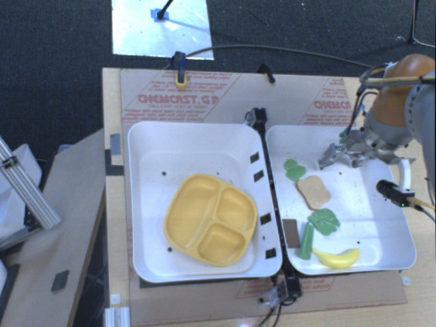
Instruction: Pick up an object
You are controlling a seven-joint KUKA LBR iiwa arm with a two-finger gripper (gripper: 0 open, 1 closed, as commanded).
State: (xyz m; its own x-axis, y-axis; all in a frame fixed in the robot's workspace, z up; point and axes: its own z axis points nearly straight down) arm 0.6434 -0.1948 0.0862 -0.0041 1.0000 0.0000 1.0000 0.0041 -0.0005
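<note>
The right bin holds several toy foods: a small green piece, a tan bread slice, a green leaf, a brown bar, a green pod and a yellow banana. My gripper hangs over the back of this bin, right of the small green piece and behind the bread slice. It looks open, with nothing between its fingers. The grey arm with its orange band comes in from the right.
A yellow divided plate lies in the left bin. A black divider runs between the bins. A black fitting on a cable hangs over the right bin's right side.
</note>
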